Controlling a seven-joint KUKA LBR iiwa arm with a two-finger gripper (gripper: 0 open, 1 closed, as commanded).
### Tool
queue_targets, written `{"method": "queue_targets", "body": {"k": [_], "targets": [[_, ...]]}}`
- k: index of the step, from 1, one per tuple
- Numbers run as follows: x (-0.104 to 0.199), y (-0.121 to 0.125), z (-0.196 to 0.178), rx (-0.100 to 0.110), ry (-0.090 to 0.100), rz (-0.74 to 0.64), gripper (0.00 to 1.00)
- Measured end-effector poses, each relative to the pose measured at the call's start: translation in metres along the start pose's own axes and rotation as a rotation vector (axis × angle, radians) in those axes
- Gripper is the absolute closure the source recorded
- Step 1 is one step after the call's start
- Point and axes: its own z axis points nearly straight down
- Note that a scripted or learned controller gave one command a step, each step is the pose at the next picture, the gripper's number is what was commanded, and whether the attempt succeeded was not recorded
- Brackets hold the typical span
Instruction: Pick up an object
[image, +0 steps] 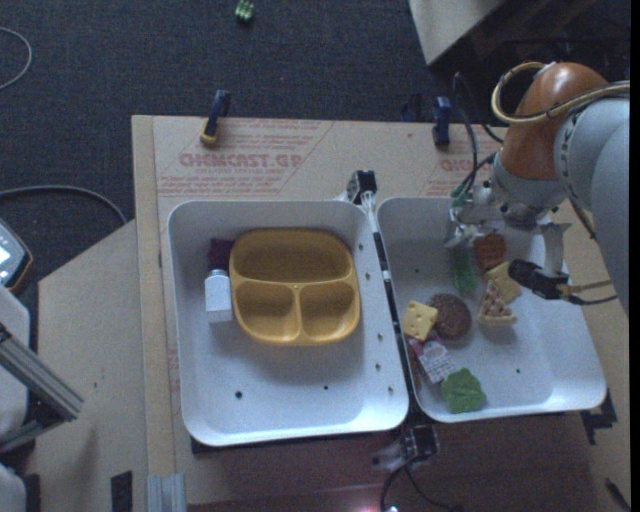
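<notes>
Toy foods (449, 318) lie in right bin (560, 370) beneath the arm (580, 140).

One fixed camera, high above the bench (250, 150), angled down, both white bins (190, 330) in frame

Two bins sit side by side on a bench (150, 300). In the left bin (200, 400), a divided tray (295, 285) lies near the middle, with a small bottle (218, 295) touching its left edge. The right bin (560, 370) holds a cracker (420, 321) just left of a round patty (452, 316) (they touch), a waffle piece (497, 300) to their right, and a leafy piece (463, 391) nearest the front.
</notes>
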Motion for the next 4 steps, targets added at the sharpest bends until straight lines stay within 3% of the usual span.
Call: {"method": "queue_targets", "body": {"k": [2, 3, 4], "targets": [[0.012, -0.002, -0.114, -0.008, -0.002, 0.0, 1.0], [0.012, -0.001, -0.122, -0.004, -0.001, 0.001, 1.0], [0.048, -0.04, -0.119, 0.005, 0.003, -0.001, 1.0]]}}
